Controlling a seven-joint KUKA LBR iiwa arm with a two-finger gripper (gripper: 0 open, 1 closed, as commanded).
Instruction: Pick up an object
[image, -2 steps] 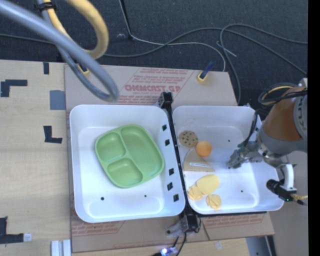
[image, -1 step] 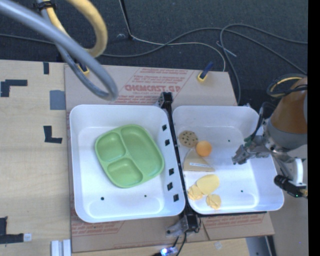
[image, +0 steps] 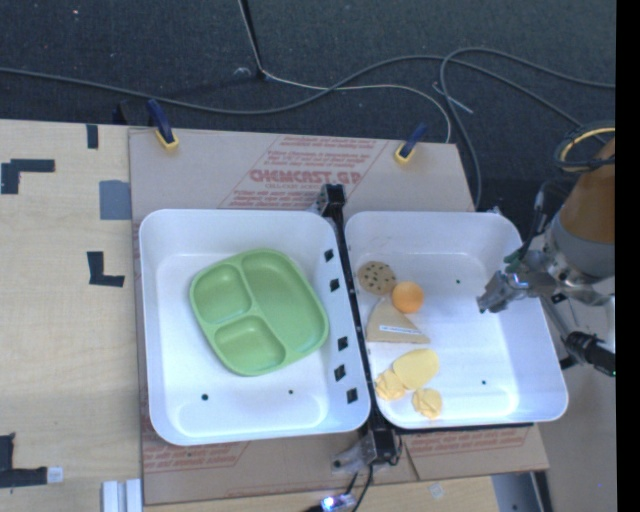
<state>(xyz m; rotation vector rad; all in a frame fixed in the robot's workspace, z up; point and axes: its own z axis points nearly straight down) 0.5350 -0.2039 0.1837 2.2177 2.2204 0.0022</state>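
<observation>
We see the gripper (image: 497, 297) at the right edge of the right bin (image: 470, 232), hanging over its right wall with nothing between it and the food. From this slant it is too small and dark for us to tell its state.

The things to pick sit bunched along the left side of that bin, well apart from the gripper: a round cookie (image: 376, 276), an orange ball (image: 407, 297) just beside it, a pale wedge (image: 390, 324) touching the ball from below, and yellow pieces (image: 414, 367) nearer the front, with a smaller yellow lump (image: 427, 402) below them. The left bin (image: 165, 330) carries a green divided plate (image: 260, 310).

The crowding is what worries us. The ball, wedge and cookie lie so close together that a descent aimed at one could land on its neighbour and push both aside. The ball could roll off. The wedge and cookie look flat, so the gripper might close above them and come up with nothing. The cluster also lies near the wall between the bins, which could block the gripper on that side. The long reach across the bin leaves room for a poor aim.
</observation>
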